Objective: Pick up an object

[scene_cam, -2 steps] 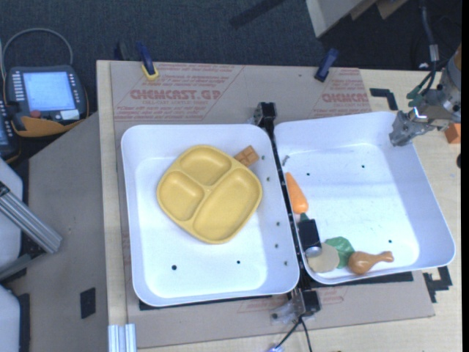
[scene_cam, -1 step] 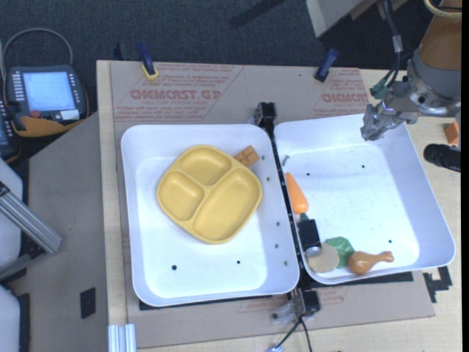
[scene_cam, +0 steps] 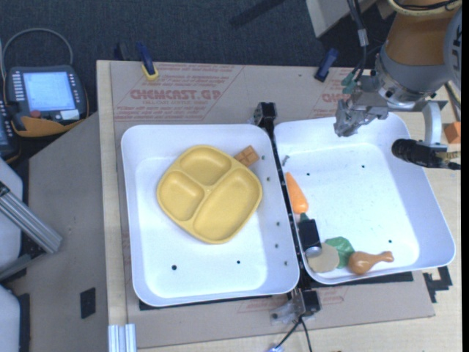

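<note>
We see a smooth orange carrot [scene_cam: 295, 192], a black block [scene_cam: 308, 233], a green scrap [scene_cam: 341, 246] and a glossy drumstick [scene_cam: 369, 259] crowding the right bin's [scene_cam: 381, 174] near-left side. The gripper [scene_cam: 350, 123] hangs over its far rim, grasping nothing, its opening unreadable. A yellow sectioned plate [scene_cam: 209, 193] fills the left bin [scene_cam: 146, 218].

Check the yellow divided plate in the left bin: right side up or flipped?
Right side up. The yellow divided plate lies flat in the left bin, its three hollow compartments and raised dividers facing the camera.
</note>
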You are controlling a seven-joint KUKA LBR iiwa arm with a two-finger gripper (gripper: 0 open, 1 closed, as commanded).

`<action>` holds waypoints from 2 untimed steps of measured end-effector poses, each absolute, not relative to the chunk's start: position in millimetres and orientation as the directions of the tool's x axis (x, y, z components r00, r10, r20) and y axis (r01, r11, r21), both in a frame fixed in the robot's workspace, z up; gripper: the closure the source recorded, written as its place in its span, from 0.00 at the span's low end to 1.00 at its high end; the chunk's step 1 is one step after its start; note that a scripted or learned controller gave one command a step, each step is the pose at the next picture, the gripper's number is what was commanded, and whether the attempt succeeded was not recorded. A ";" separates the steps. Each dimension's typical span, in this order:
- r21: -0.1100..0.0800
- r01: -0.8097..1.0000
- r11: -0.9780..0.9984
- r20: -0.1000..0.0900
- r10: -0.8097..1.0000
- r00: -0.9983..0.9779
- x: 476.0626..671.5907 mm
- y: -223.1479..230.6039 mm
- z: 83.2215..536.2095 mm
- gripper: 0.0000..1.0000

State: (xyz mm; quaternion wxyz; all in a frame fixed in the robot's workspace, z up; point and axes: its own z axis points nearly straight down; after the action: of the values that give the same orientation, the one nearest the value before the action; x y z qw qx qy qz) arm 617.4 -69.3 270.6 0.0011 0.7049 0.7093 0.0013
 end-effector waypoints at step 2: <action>-0.004 1.000 0.006 0.002 1.000 -0.006 637.3 40.3 243.4 1.00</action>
State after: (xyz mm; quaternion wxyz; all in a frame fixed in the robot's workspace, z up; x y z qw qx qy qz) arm 637.3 40.3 243.4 -0.0020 0.7048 0.7094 -0.0006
